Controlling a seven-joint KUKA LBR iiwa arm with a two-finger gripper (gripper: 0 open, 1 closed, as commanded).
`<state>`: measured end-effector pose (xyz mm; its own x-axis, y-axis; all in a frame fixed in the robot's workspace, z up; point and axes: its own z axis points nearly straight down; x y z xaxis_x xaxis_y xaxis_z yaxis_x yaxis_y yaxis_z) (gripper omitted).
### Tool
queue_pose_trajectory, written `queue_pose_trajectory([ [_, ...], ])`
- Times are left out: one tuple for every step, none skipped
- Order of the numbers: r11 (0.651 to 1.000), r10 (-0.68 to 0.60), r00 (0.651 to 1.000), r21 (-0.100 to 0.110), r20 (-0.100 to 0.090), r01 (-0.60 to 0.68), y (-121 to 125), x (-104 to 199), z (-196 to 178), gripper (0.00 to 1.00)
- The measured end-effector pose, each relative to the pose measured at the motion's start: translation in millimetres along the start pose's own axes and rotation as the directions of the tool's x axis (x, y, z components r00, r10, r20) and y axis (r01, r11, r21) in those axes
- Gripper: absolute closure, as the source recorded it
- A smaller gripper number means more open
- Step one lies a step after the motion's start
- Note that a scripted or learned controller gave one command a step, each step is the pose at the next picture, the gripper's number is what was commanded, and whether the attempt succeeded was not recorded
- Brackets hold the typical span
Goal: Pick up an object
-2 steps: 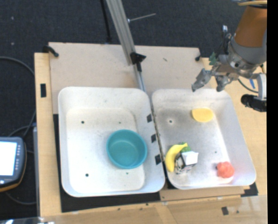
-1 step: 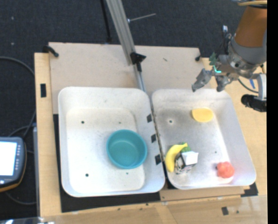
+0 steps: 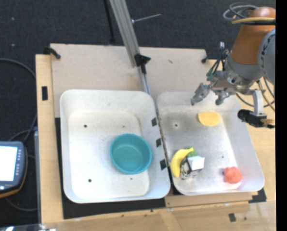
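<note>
My gripper hangs over the back edge of the right bin, its two grey fingers spread apart and open with nothing between them. Just in front of it lies a flat yellow disc. A yellow banana rests near the bin's front left, touching a small white and dark block. A red ball-like object sits in the front right corner. In the left bin stands a teal bowl.
A slanted aluminium post rises from between the bins at the back. A black fitting sticks out at the right bin's right rim. A tablet lies off the bench at the left.
</note>
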<state>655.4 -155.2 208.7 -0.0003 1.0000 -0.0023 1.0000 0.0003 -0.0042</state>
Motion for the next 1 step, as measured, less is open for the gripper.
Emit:
queue_pose_trajectory([
  [1.000, 0.002, 1.000, 0.001, 0.000, -0.002, -1.7, -8.1, 61.1, 0.00],
])
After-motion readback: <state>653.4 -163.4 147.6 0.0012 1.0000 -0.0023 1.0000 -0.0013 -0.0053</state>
